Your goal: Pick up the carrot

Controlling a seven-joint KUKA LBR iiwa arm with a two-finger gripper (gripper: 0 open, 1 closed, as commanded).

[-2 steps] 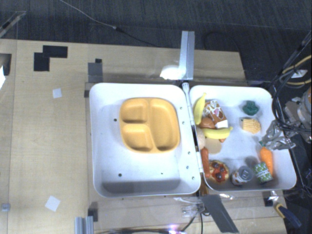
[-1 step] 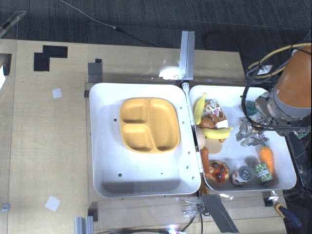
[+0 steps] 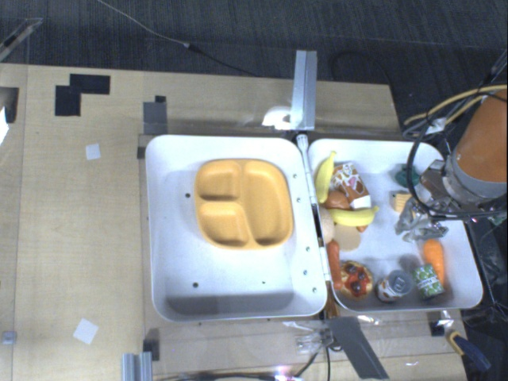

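The short orange carrot (image 3: 433, 257) with a green end lies in the right-hand shallow white bin (image 3: 468, 292), toward its near right corner, its length running roughly front to back. The metal tool (image 3: 421, 222) at the end of the grey arm with the orange band (image 3: 484, 145) hangs just above and slightly left of the carrot's upper end; the two look very close, but nothing orange sits between the tool's parts, and from here I cannot tell how the tool is set.

Beside the carrot, a small green-labelled can (image 3: 429, 282) touches or nearly touches its lower end, and a round silver tin (image 3: 393, 285) lies just left of that. Further left in the same bin are a red strawberry-like piece (image 3: 355, 279), a reddish sausage shape (image 3: 334, 257), two yellow bananas (image 3: 337, 197) and a brown-and-white pastry-like item (image 3: 348, 181) between them.

The left-hand white bin (image 3: 171, 292) carries a yellow three-compartment plastic plate (image 3: 242, 202) near its middle, well apart from the carrot. Both bins rest on the pale wooden surface (image 3: 71, 252).
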